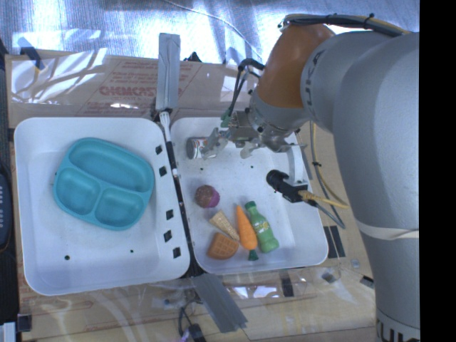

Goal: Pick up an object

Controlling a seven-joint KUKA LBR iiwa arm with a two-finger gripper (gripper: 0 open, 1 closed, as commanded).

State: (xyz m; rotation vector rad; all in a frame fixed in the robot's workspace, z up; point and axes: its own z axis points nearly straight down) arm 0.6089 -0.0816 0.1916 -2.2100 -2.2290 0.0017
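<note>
Over in the left bin [43,262] a teal divided tray [104,183] lies flat, a little toward ten o'clock of centre. Across the divider, the right bin [313,244] carries the toys: a purple ball [207,196] near centre, and toward six o'clock a cone [225,224], a waffle [223,246], a carrot [246,229] and a green bottle [262,227] bunched together. The gripper [214,142] hovers at the bin's eleven o'clock corner; how far its fingers are spread, I cannot tell, nor whether they have anything.
</note>
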